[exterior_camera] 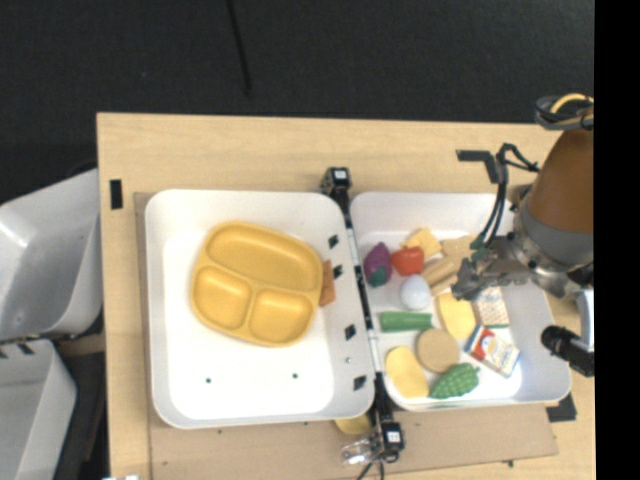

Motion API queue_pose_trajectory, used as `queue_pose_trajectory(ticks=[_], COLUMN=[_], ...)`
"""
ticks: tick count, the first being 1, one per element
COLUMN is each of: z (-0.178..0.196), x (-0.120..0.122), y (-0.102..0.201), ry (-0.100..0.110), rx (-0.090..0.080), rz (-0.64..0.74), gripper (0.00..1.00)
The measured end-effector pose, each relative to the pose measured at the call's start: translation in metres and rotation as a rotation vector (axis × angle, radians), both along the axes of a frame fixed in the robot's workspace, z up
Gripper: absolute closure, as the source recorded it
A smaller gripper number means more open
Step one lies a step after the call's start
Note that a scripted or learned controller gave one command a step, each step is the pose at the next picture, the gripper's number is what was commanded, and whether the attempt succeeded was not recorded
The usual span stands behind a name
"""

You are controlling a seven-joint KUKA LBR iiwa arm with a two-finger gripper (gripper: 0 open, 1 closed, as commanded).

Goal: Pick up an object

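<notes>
The gripper (470, 280) hangs low over the right bin (520, 393), just above the pile of toy food; whether its grip is released or clenched I cannot tell. Below it lie a yellow slice (456, 318), a white egg (415, 292), a green pod (405, 320) and a tan disc (437, 349). Further left sit a red tomato (407, 261) and a purple eggplant (377, 262). A small printed box (495, 350) lies on the bin's right side, and a bumpy green piece (455, 381) beside a pale yellow oval (406, 370) at the front. The left bin (180, 368) bears a yellow tray (258, 283) with 3 compartments
</notes>
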State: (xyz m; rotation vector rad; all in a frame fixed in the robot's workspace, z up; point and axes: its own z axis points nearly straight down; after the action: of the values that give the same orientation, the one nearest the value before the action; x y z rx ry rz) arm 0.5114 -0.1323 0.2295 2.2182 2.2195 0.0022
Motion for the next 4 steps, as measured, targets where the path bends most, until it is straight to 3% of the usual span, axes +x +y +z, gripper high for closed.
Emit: queue_pose_trajectory(ticks=[1, 2, 3, 4], z=[0.05, 0.015, 0.111, 0.082], x=[0.009, 0.072, 0.085, 0.058], y=[0.111, 0.106, 0.12, 0.201], ry=[-0.003, 0.001, -0.007, 0.005], rx=[0.004, -0.001, 0.001, 0.003], rz=[0.013, 0.003, 0.004, 0.008], gripper=[1.0, 1.0, 1.0, 1.0])
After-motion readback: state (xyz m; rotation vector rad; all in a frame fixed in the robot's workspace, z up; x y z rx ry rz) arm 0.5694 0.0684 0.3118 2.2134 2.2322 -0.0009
